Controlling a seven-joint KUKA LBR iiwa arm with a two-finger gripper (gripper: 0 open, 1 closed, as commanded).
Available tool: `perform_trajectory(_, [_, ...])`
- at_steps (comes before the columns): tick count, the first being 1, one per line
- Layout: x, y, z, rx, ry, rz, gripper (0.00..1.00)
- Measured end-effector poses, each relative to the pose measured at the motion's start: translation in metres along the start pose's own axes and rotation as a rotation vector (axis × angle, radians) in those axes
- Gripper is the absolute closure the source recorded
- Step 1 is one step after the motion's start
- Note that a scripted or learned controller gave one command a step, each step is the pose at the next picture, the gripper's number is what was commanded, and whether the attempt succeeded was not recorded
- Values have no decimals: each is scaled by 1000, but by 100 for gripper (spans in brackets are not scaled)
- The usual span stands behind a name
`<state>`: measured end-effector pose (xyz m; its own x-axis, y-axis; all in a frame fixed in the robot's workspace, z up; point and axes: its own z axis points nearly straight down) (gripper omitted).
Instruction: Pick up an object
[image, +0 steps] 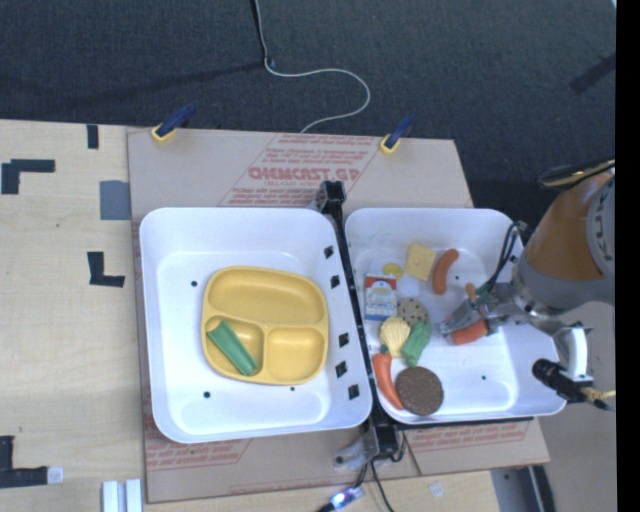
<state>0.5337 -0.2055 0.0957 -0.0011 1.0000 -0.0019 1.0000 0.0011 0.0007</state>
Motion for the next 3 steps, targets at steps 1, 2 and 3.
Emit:
perform_trajectory(1, [8, 0, -45, -1, 2, -1, 100])
perform_trajectory(2, [7, 12, -101, -3, 0, -1, 100])
perform_trajectory(3, [8, 12, -130, -1, 1, -1, 100])
